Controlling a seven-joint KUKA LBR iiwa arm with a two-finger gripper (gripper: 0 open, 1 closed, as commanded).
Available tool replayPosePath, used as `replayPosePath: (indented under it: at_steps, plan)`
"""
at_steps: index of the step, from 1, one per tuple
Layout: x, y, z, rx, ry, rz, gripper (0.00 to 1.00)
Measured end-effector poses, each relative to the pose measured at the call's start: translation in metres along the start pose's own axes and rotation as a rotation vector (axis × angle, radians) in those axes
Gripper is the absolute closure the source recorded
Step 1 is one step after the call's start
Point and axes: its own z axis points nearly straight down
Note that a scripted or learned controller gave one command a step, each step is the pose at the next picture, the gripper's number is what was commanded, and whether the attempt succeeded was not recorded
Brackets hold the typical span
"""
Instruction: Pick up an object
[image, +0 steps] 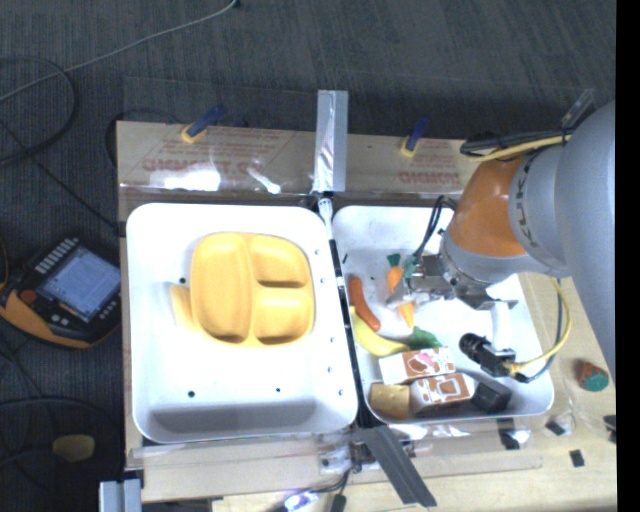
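Look at the right bin (385, 222) first, because that is where all the small things to pick are. The grey arm (565, 190) comes in from the right, and its orange band (485, 222) hangs over the top half of that bin. The gripper (408, 285) points down near the middle of the bin, but you cannot tell if its jaws are wide or narrow, and you cannot see anything held in them. A small orange piece (395, 276) sits just beside the gripper on its left, and another orange bit (406, 312) lies just below it. A long orange-red stick (362, 303) lies near the wall between the two bins. Under it is a yellow banana (378, 343), and a green piece (427, 338) sits just to the banana's right. At the near edge of the bin you see a brown box (437, 383) lying flat, a tan lump (390, 400) touching its left end, and a dark block (492, 396) at its right end. The left bin (160, 400) holds one big thing — a yellow tray (250, 285) with parts in it, well apart from the gripper.
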Motion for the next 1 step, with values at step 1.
replayPosePath:
  at_steps: [1]
  plan:
    - [0.0, 0.0, 0.0, 0.0, 0.0, 0.0, 0.0]
